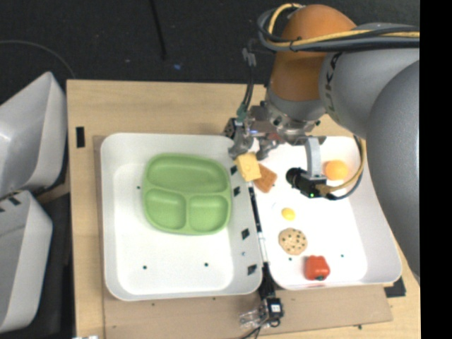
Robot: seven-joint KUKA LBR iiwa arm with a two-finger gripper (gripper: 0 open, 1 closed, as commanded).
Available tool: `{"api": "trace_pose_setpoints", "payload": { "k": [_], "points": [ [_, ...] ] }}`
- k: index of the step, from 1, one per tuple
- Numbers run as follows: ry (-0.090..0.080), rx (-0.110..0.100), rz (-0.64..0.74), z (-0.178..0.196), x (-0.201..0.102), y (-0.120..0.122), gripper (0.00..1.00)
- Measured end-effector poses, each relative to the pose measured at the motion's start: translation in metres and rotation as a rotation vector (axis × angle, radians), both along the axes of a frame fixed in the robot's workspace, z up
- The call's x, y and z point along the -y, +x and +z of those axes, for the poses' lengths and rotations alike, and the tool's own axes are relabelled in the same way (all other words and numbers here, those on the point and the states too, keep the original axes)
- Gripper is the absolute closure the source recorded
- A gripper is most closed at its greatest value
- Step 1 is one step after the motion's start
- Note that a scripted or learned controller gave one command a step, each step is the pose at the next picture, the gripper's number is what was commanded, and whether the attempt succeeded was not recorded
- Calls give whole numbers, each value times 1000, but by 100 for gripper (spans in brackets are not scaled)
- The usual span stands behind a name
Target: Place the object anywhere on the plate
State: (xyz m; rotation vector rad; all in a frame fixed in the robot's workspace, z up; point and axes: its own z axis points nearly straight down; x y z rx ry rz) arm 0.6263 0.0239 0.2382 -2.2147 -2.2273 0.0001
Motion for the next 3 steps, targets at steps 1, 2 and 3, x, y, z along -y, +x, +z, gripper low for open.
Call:
{"api": "trace_pose_setpoints", "payload": {
  "k": [1, 2, 3],
  "points": [
    [1, -1, 1, -6, -51, -15, 100],
    [1, 1, 2, 0, -113, -23, 100],
    [0, 0, -3, 0, -110, -23, 0]
  ]
}}
